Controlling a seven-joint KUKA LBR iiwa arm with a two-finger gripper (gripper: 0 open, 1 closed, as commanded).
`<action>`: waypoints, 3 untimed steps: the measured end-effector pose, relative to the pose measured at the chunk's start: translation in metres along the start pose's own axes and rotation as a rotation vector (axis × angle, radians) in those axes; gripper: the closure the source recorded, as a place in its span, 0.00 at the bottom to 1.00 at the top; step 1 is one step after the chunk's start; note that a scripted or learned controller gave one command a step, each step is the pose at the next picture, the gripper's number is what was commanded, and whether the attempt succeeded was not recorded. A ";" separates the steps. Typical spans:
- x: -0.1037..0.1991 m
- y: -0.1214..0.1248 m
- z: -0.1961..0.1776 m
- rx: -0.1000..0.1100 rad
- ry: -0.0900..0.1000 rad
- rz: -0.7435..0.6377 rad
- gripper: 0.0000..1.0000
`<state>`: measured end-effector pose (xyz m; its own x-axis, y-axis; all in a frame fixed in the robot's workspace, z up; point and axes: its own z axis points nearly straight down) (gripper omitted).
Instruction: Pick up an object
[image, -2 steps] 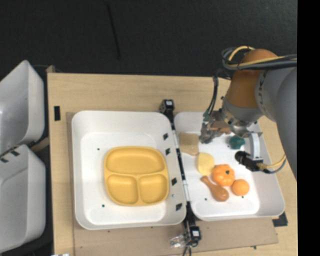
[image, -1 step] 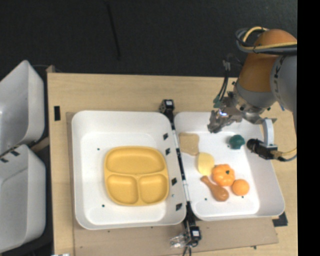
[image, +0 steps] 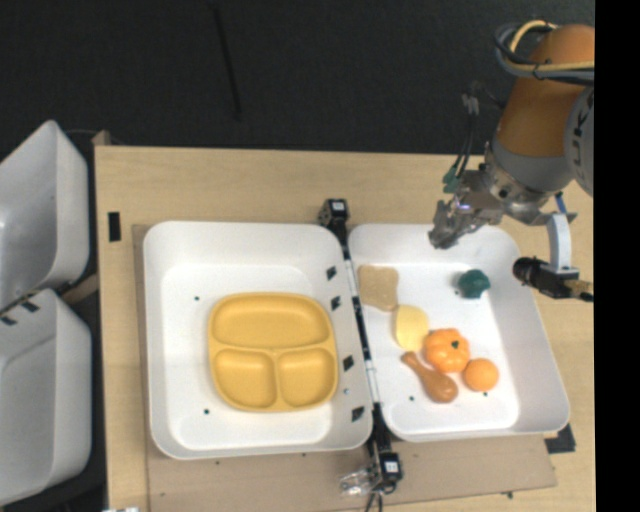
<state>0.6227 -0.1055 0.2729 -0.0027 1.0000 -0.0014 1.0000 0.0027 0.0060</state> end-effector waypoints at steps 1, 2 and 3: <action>0.048 -0.023 0.017 0.007 0.002 -0.002 1.00; 0.089 -0.039 0.015 0.006 0.002 -0.003 1.00; 0.128 -0.065 0.024 0.008 0.002 -0.002 1.00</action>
